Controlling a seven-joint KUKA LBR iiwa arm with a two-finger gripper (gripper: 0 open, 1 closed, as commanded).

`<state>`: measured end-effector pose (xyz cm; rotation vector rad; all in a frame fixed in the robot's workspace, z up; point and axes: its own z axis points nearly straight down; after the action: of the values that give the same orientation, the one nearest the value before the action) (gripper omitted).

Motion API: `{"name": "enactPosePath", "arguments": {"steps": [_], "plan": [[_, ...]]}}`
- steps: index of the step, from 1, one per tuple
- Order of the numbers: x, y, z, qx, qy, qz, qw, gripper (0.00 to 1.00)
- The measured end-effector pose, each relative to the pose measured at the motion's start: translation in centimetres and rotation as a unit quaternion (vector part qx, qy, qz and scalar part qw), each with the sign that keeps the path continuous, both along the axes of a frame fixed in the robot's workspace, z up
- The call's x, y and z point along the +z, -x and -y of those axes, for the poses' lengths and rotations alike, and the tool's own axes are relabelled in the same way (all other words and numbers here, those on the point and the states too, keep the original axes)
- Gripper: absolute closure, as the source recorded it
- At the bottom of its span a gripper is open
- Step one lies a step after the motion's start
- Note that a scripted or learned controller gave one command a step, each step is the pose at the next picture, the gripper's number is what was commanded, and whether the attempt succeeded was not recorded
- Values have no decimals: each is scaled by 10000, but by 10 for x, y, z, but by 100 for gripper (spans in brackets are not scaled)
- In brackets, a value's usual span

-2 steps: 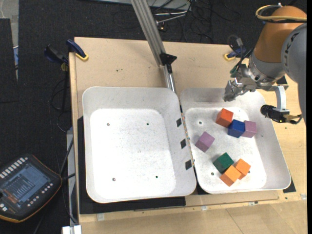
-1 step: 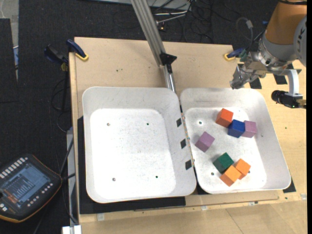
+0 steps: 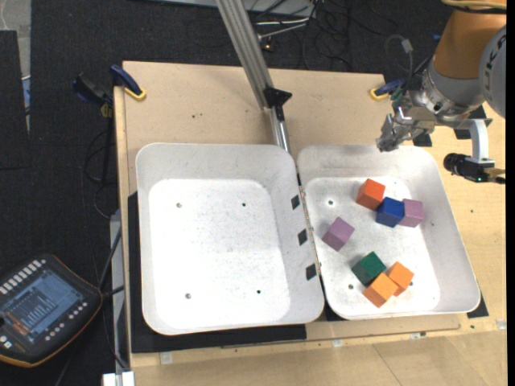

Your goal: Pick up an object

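Camera view:
Pincer: the pincer (image 3: pixel 392 137) hangs over the top edge of the right bin (image 3: pixel 455 215). It points down. It is small and dark here, so I cannot tell how far open it is. Nothing shows between its tips.
Arm: grey metal with an orange band (image 3: pixel 465 30), coming in from the right.
Blocks: all the blocks sit in the right bin, below the pincer and well apart from it.
Nearest block: an orange block (image 3: pixel 371 193) lies closest, just below the pincer and a little to its left.
Blue block: the blue block (image 3: pixel 391 211) touches the orange one on its lower right side.
Pale purple block: a pale purple block (image 3: pixel 413 212) sits right beside the blue one, farther right.
Purple block: another purple block (image 3: pixel 339 233) lies alone, lower and more to the left of the pincer.
Far group: a green block (image 3: pixel 368 267) and two more orange blocks (image 3: pixel 389 283) sit bunched together, farthest from the pincer.
Left bin: the left bin (image 3: pixel 217 236) lies far to the pincer's left.
Shapes: the blocks are small cubes with flat faces. The bins are white, shallow trays with round corners and tiny dark specks.
Surface: the surface (image 3: pixel 209 95) is pale brown board, like wood.
Writing: a hand controller (image 3: pixel 40 308) with a lit screen lies at the lower left; its words are too small to read.
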<state>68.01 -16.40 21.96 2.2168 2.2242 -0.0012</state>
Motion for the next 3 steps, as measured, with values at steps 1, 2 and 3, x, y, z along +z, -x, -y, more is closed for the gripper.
{"name": "enactPosePath", "arguments": {"steps": [1,2,3], "plan": [[-8,21,-44,11,-12,-11,10000,100],[-7,44,-103,22,-20,-11,10000,100],[4,59,-149,20,-16,-7,10000,100]]}}
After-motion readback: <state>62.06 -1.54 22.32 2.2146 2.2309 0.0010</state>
